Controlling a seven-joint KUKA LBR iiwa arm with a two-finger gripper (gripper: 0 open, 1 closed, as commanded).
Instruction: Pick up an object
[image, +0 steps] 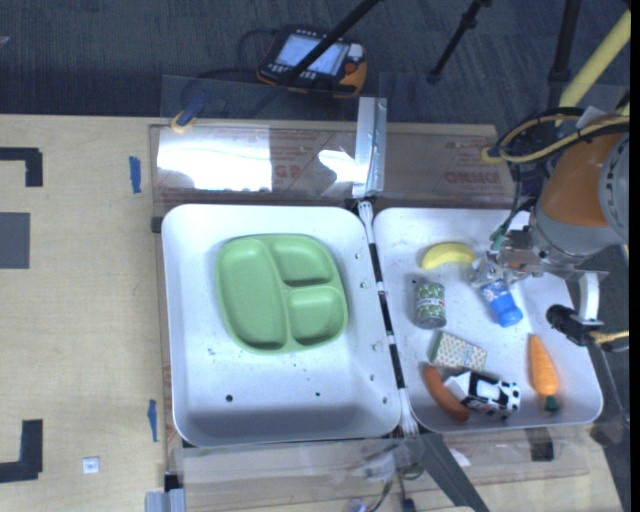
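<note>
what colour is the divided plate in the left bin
Light green divided plate, clearest in the camera view.

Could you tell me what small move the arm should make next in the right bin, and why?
Probably a short descent straight onto the blue bottle. The gripper sits just above it in the right bin, and nothing shows as held. The banana and can lie apart to the left, so the bottle is the nearest target.

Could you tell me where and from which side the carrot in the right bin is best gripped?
I would take the carrot across its thick orange middle, coming straight down from above. It lies flat and nearly lengthwise toward the bin's near edge, green tip nearest, so closing across its narrow width looks safest. The right bin's wall sits close beside it, leaving little side room.
</note>
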